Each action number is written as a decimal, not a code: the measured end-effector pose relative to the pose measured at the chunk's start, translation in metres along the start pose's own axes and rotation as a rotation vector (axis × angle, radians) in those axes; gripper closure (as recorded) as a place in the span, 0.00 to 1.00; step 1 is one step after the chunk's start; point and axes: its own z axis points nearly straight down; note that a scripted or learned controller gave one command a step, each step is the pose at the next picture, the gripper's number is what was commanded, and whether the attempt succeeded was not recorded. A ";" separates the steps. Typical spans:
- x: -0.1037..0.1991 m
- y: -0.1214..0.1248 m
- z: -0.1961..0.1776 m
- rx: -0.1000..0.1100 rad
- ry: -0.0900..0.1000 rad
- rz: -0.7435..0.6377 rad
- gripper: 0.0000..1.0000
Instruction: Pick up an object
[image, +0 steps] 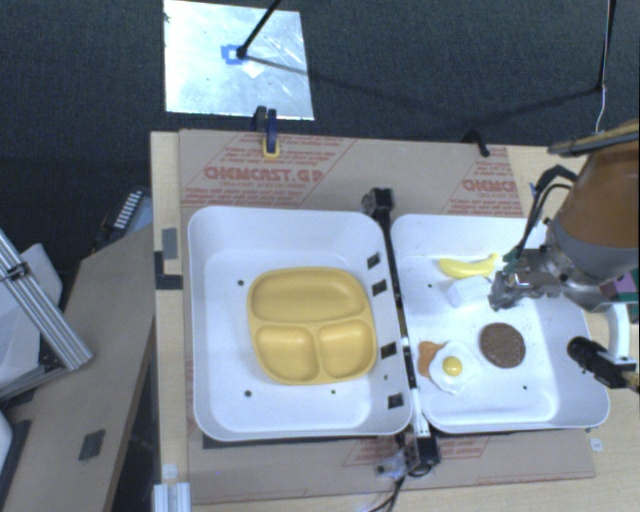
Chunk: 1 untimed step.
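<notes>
In the right bin (560, 405) lie a yellow banana (468, 266), a round brown patty (502, 345), a fried egg (451, 368) with an orange piece (430, 354) at its left, and a small pale object (460, 293) under the banana. My gripper (503, 290) hangs over the right bin, just right of the banana and pale object and above the patty. Nothing shows between its fingers.
The left bin (215, 300) holds a yellow three-compartment plate (306, 323). A black divider strip (392, 300) runs between the bins. The arm's grey body and orange band (605, 210) cover the right bin's far right side.
</notes>
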 end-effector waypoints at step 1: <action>0.049 0.016 -0.012 0.003 0.001 -0.003 1.00</action>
